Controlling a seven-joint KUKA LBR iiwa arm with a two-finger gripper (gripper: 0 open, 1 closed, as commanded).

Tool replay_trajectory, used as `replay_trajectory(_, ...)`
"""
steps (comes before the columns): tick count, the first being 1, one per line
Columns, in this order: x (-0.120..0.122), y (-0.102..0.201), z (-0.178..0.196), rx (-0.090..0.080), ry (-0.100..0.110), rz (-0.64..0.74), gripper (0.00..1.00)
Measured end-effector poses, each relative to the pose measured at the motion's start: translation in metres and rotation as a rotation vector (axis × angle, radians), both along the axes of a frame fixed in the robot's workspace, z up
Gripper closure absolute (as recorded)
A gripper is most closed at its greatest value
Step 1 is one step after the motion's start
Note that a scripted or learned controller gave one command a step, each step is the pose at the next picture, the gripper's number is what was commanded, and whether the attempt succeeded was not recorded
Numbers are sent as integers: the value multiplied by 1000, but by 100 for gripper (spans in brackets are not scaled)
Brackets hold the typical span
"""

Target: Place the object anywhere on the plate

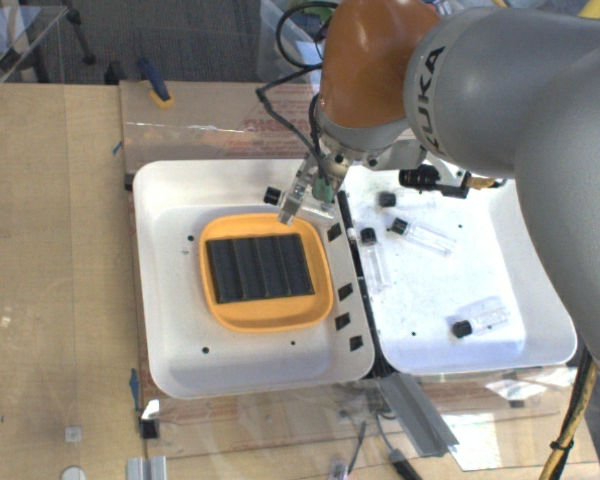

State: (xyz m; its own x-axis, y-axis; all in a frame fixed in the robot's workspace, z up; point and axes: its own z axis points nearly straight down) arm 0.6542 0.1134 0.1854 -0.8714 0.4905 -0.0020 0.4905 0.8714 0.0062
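arm point(500, 78): cut off by the top and right edges
right bin point(450, 308): far corner hidden behind the arm
gripper point(298, 204): fingers too small to read

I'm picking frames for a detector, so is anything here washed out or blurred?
In the camera view, the right bin is overexposed, so its clear vials barely stand out; the near arm looms soft and large; the orange plate is crisp and evenly lit.

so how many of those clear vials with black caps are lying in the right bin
4 clear plastic vials with black caps: one at the top, one right of it, one along the left wall, one lower right. The grey arm may hide more.
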Motion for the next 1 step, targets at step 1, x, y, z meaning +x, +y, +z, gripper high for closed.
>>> replay_trajectory(1,-2,-8,-20,-4,5,81,100)
